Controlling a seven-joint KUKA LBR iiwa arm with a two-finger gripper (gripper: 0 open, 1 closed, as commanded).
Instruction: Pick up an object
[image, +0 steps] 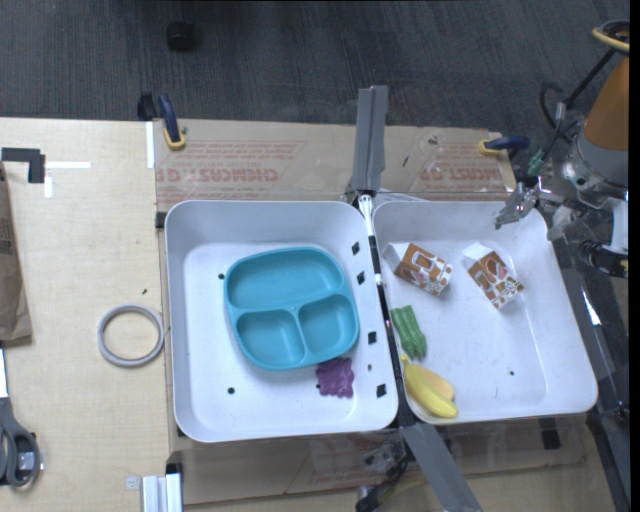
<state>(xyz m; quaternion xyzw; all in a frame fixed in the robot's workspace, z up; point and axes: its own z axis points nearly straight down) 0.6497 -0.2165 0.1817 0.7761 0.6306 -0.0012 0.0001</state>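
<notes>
From the overhead camera I see the arm (610, 110) at the right edge, its orange band at the top corner and the grey wrist below it. The gripper (517, 207) hangs over the back right corner of the right bin (560, 395), near the rim. Nothing sits in its grasp, and how wide it stands I cannot tell at this size; it touches none of the objects.

Counting the right bin, I get four things. Two small brown-and-white snack boxes: one box (423, 269) near the back left, a second box (494, 277) just to its right, the two apart. One green pepper-like piece (409, 331) lies along the left wall, and one banana (431, 391) lies at the front left corner, near the green piece.

The left bin (190, 400) holds two things: one blue divided plate (291, 308) with three compartments, lying roughly in the middle, and one purple bunch of grapes (336, 377) at the plate's front right edge, touching or just beside it.

Out on the bench to the left I count one grey ring (131, 334).
</notes>
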